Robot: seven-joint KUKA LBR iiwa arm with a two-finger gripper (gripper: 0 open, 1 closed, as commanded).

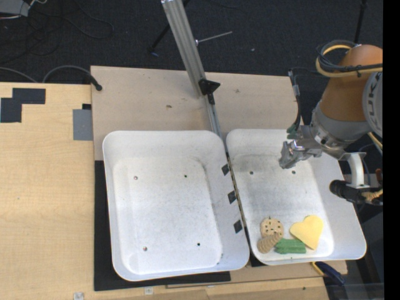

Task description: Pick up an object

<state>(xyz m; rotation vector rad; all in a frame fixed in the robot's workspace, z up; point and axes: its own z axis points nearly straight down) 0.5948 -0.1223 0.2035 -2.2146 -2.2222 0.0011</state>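
The desk (150, 99) is a pale board running under both bins, with bare margin showing behind them and a slanted metal rail (187, 49) rising from its far side. The left bin (119, 149) is the bigger stretch of white, its raised rim running unbroken round all four sides. The right bin (250, 142) sits just beside it, the two rims meeting along a seam with small black clips. Most of the right bin's floor is open; only the near corner is occupied. The arm (347, 92) comes in over that bin's far right edge, and the tool (289, 159) hangs above the bin's upper middle, well apart from the things below. Whether its fingers are parted or closed cannot be told, and nothing shows between them. A yellow heart-shaped object (308, 230) lies near the right rim. A green piece (290, 247) touches its lower left edge, and a tan cookie-like object (270, 233) lies just beside both.
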